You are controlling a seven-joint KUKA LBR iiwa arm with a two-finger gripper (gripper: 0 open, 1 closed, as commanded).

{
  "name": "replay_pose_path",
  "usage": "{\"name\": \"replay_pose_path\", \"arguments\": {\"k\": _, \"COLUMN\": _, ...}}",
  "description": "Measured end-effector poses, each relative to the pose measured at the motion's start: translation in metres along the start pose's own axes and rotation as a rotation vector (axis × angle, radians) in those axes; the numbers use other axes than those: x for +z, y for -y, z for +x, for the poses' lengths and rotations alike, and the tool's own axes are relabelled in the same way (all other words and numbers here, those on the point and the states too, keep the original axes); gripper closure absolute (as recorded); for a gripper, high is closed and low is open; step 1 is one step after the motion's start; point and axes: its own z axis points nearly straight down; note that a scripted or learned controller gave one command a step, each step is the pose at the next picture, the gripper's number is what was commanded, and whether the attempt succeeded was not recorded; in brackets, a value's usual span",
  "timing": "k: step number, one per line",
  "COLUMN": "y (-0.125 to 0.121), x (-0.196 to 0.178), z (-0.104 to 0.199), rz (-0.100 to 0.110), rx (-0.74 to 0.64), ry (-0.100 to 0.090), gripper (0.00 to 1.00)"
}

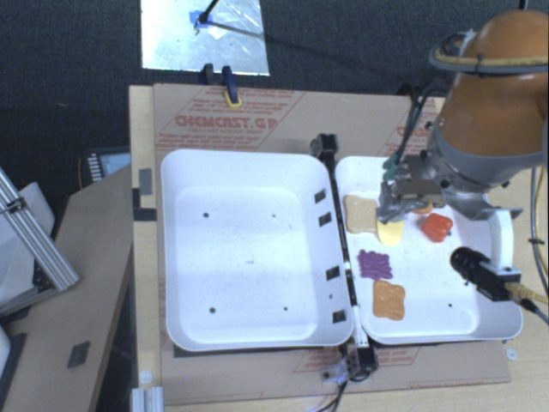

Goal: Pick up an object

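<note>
the gripper (393,211) is low in the right bin (480,320), just over the yellow piece (390,233) beside the tan slice (360,214); nothing is lifted yet, and i cannot tell its grip.

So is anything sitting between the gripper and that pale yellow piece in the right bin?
Nothing visible does. The gripper hangs right over the pale yellow piece in the right bin. The tan slice lies beside it on the left, the orange-red piece on the right, neither covering it.
</note>
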Motion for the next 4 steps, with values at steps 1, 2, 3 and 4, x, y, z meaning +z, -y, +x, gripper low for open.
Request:
{"name": "replay_pose_path", "arguments": {"k": 1, "y": -0.001, "x": -0.125, "z": 0.038, "rz": -0.011, "rx": 0.002, "ry": -0.004, "gripper": 1.00}}
{"name": "replay_pose_path", "arguments": {"k": 2, "y": 0.000, "x": -0.144, "z": 0.111, "rz": 0.002, "rx": -0.001, "ry": -0.003, "gripper": 1.00}}
{"name": "replay_pose_path", "arguments": {"k": 3, "y": 0.000, "x": -0.126, "z": 0.186, "rz": 0.007, "rx": -0.002, "ry": -0.002, "gripper": 1.00}}
{"name": "replay_pose_path", "arguments": {"k": 4, "y": -0.001, "x": -0.177, "z": 0.204, "rz": 0.000, "rx": 0.004, "ry": -0.004, "gripper": 1.00}}
